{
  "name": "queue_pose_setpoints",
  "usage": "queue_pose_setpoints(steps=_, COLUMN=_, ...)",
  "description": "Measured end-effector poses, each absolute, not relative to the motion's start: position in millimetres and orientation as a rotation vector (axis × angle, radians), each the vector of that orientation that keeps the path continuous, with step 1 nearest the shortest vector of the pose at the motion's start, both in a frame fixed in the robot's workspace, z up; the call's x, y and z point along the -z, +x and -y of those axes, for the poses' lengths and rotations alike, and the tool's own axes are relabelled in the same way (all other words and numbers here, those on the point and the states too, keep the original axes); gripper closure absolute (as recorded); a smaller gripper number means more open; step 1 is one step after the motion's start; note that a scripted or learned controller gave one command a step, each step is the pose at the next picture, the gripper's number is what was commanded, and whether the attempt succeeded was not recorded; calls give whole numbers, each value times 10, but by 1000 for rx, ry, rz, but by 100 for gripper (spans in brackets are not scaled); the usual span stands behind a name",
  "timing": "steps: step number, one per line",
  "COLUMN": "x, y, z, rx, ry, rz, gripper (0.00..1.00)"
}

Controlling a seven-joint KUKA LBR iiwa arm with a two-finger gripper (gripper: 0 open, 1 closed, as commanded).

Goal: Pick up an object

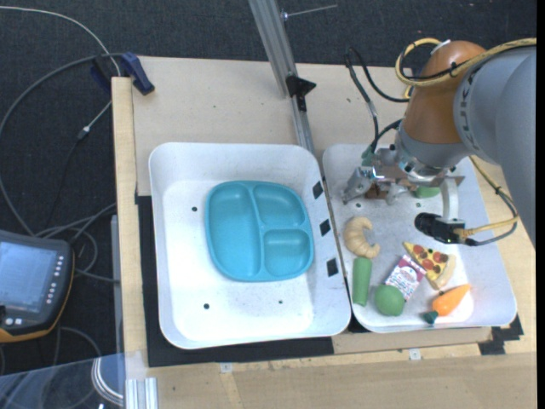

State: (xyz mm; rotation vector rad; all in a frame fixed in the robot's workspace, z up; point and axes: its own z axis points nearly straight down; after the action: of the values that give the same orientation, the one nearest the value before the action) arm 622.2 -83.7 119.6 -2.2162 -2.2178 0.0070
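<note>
So the grey arm with the orange band comes in from the right and its gripper (379, 181) is down at the far end of the right shallow white bin (400, 228), close to that bin's left wall. Honestly can't tell whether the gripper is open or closed from this angle, the wrist covers too much. There's a small brown thing (375, 192) right under it and a bit of a pale green thing (428, 192) peeking out just to its right, both too hidden to name. The rest of the pickable stuff is all nearer in the same bin: a tan toy croissant (363, 237) just near of the gripper, a long green cucumber-looking piece (362, 279) below that along the left wall, a round green fruit (390, 301) touching a small pink carton (406, 278), a toy pizza slice (430, 262) just beside the carton on the right, and an orange toy carrot (449, 299) at the near right corner. It's pretty crowded there. The left white bin (183, 254) just has a blue divided plastic plate (260, 230) sitting in the middle, well apart from the arm. A silver metal post (272, 32) rises at the far side between the two bins.
</note>
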Motion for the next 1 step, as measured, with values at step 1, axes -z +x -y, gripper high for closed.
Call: queue_pose_setpoints(steps=1, x=-1348, y=6242, z=835, rx=3, ry=-2220, rz=2222, gripper=100)
